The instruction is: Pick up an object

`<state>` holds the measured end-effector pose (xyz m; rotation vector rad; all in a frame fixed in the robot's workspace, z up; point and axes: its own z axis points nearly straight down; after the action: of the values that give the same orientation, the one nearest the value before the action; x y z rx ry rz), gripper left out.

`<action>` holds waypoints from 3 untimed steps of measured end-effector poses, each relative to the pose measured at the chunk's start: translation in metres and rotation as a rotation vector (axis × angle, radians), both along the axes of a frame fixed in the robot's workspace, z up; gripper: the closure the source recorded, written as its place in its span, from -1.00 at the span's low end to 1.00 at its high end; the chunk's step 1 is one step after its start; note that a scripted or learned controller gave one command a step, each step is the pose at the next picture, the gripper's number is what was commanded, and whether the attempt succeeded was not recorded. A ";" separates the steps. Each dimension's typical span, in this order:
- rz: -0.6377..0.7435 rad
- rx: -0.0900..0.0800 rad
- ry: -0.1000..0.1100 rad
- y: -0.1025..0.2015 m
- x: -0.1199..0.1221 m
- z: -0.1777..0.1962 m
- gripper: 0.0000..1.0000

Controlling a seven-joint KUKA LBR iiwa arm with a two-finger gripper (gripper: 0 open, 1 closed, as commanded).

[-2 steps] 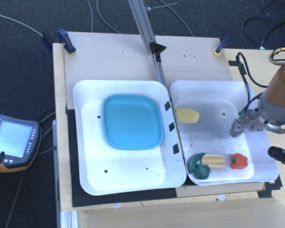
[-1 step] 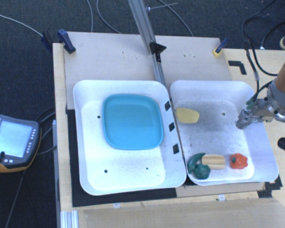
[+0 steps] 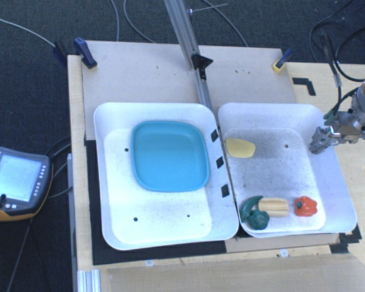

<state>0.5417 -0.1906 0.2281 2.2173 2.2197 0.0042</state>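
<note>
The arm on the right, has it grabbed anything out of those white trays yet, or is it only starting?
Only starting, it seems. Nothing looks done: the yellow piece, the green item, the tan block and the red pepper all lie in the right bin, and the blue plate sits in the left bin. The end effector hangs at the right bin's right rim, apart from every object. The whole pick is left.

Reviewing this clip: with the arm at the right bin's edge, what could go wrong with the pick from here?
The gripper sits over the right bin's right rim, so a straight descent could strike the wall. The green item, tan piece and red item crowd the near wall, so a grasp could nudge neighbours or hit the rim. The yellow object looks low and may slip.
</note>
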 end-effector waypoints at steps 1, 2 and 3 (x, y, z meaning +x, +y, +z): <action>-0.001 0.000 0.001 0.000 0.001 0.044 1.00; 0.003 0.002 0.005 0.051 0.014 0.032 1.00; 0.004 0.002 0.005 0.105 0.021 0.018 1.00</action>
<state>0.5624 -0.0856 0.2462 2.2172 2.2274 0.0009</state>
